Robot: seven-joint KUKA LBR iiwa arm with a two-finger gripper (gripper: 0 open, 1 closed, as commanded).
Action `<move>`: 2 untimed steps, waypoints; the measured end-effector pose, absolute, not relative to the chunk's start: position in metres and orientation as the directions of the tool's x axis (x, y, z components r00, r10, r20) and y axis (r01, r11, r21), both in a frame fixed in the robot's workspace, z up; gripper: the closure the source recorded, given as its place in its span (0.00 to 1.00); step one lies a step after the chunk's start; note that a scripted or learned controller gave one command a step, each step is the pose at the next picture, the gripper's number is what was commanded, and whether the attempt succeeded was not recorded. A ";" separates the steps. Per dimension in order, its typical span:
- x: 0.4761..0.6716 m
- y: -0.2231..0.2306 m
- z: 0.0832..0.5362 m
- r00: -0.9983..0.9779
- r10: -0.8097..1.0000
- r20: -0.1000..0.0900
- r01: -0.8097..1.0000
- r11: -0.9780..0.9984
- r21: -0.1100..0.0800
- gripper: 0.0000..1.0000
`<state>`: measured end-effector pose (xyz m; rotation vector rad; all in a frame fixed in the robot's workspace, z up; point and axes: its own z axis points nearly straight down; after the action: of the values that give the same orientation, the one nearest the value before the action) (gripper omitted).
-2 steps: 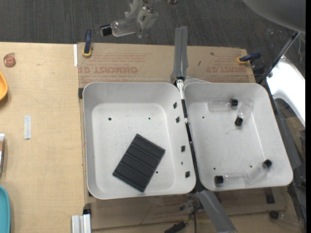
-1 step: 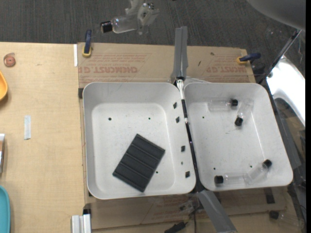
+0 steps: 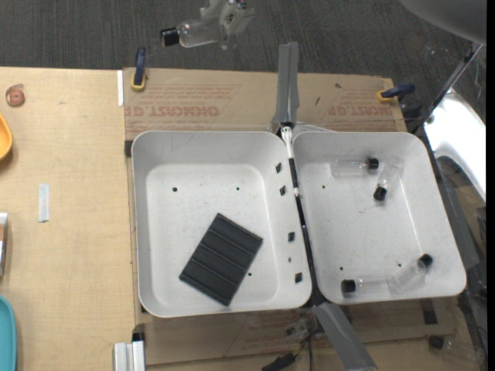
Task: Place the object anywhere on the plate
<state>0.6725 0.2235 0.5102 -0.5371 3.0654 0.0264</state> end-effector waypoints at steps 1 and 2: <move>0.674 0.223 0.519 -0.940 -0.338 -0.036 -0.339 0.941 0.013 1.00; 0.675 0.223 0.528 -0.941 -0.337 -0.039 -0.337 0.941 0.015 1.00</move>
<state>0.6751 0.2234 0.5276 -0.5314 3.0592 0.0329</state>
